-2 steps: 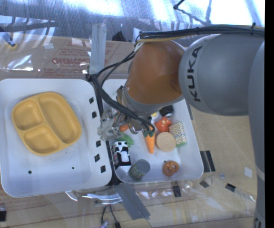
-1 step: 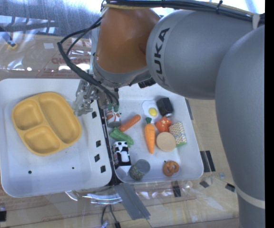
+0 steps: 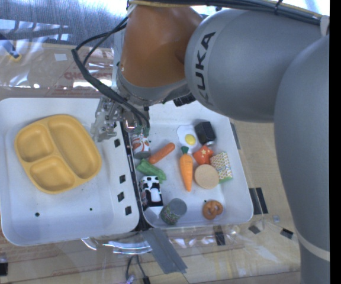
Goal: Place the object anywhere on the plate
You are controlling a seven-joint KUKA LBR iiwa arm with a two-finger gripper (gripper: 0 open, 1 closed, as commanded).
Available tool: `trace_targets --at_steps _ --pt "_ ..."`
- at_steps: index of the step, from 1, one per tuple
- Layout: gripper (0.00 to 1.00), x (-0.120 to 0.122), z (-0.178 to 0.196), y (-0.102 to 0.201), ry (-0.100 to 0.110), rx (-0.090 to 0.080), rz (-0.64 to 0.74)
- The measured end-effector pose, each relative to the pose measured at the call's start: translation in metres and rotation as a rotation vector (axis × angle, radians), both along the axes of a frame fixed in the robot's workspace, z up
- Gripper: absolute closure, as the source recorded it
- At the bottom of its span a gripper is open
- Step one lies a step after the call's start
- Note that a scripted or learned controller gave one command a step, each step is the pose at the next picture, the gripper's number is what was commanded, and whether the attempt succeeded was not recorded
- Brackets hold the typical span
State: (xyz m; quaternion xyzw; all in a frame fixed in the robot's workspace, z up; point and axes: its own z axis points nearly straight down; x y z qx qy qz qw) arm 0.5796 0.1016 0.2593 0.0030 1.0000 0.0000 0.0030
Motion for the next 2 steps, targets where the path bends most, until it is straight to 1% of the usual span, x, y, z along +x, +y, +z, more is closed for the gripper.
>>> trace_targets --at_steps 2 --pt "1.0 0.002 0.021 0.004 -0.008 0.0 0.016"
